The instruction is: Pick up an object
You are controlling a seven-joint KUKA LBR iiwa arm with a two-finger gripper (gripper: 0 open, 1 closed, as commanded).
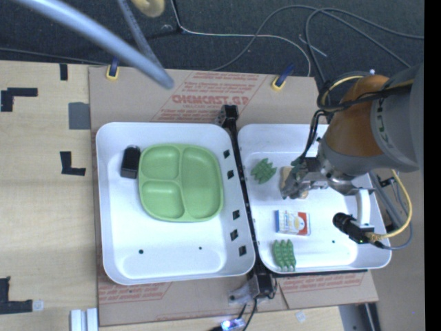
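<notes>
The small white card box with a red and blue print (pixel 291 222) lies flat in the right white bin (pixel 344 255), near its centre. The gripper (pixel 295 183) hangs at the box's 12 o'clock, just apart; whether it grips anything cannot be told. A green ridged block (pixel 283 253) sits at the box's 6 o'clock, a green leafy piece (pixel 262 170) at 11. The left white bin (pixel 114 243) holds a green divided plate (pixel 181 183), a black block (pixel 130 162) at its 9 o'clock.
</notes>
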